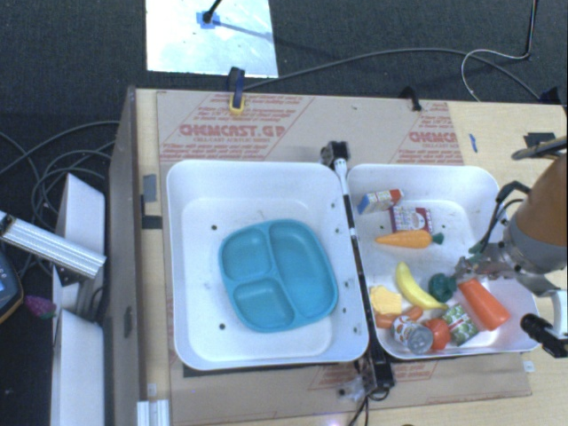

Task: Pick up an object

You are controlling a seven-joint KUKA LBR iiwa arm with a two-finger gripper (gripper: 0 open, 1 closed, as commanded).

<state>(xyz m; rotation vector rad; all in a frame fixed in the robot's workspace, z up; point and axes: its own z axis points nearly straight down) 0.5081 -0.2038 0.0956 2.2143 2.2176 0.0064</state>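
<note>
The tool point(468, 269) hangs low over the right white plastic bin point(479, 181), beside the dark green round toy point(441, 284) and the orange-red cylinder point(484, 302); its state cannot be told. Descending squarely on one item, clear of the curved yellow plastic banana point(414, 287), should help.

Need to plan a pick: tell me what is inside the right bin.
The right bin holds a carrot, banana, small carton, can and other toy food. The pincer and arm cover part of the bin's right side.
</note>
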